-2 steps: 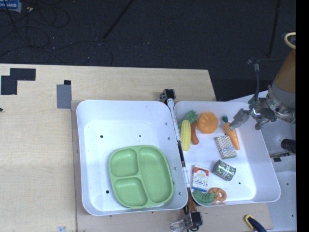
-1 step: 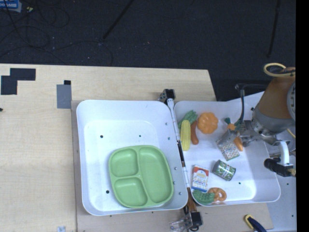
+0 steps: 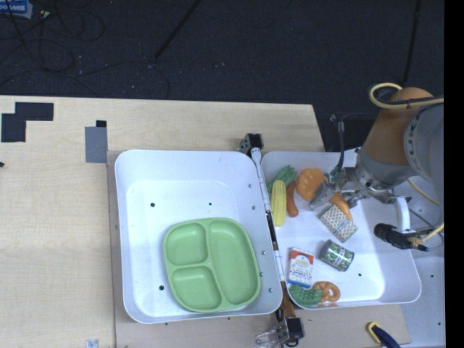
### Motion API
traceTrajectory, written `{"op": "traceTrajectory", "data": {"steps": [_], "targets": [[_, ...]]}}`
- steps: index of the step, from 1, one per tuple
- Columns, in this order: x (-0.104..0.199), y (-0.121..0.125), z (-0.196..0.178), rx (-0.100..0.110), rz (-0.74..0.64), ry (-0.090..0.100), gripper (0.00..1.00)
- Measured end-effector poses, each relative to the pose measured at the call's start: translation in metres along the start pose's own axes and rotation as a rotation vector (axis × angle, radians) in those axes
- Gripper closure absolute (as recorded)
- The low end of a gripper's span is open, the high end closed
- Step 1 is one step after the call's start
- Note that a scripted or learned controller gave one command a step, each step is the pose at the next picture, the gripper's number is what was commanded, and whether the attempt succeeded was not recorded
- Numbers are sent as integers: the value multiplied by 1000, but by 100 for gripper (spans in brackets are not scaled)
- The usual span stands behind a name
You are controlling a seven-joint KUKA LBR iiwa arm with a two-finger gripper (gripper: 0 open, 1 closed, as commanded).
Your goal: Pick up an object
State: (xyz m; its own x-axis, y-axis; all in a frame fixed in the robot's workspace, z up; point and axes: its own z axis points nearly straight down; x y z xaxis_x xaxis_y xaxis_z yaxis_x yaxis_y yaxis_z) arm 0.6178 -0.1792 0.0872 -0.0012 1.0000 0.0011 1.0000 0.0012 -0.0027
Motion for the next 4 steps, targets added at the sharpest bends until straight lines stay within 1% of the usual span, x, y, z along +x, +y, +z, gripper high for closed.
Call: {"op": "traceTrajectory", "data": {"steps": [1,2,3,4], "targets": [[-4,-83,-1,0,3,0,0],[32,-48,-1,-2,0,0,0],[50,26,-54,-1,0,-1,0],[48,6,0,0,1,-1,0]]}}
